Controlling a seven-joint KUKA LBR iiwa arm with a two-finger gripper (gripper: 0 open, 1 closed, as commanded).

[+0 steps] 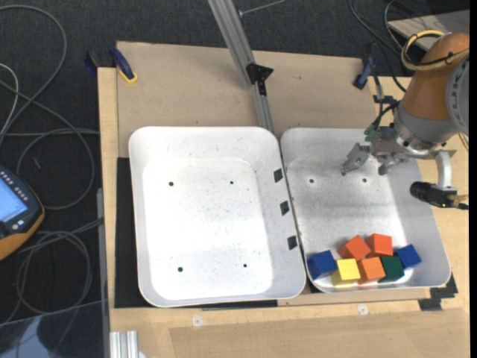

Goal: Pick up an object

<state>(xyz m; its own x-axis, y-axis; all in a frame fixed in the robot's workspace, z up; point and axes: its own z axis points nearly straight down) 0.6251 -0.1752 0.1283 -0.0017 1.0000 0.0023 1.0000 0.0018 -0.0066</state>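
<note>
Two white bins sit side by side on my table point(194, 73). The left bin point(149, 155) has only small dark dots on its speckled floor. The right bin point(328, 155) holds all the blocks, and they crowd together in its near corner, toward the right.

I count seven blocks there, touching or nearly so. A blue block point(321, 262) lies at the left end of the cluster, and a yellow block point(347, 269) sits just beside it. An orange block point(356, 247) and a second orange block point(381, 243) stand behind, with a third orange block point(370, 268) in front between the yellow one and a green block point(392, 265). Another blue block point(408, 256) lies at the right end, near the bin wall.

My claw point(365, 161) hangs over the far part of the right bin, well apart from the blocks. Its two fingers are spread, one pointing left and one lower right, with nothing between them. My arm point(436, 88) comes in from the right, its orange band showing above the wrist.

A slanted metal bar point(238, 43) runs down to the gap between the bins. Blue clamps point(123, 64) grip the table's far corners.
</note>
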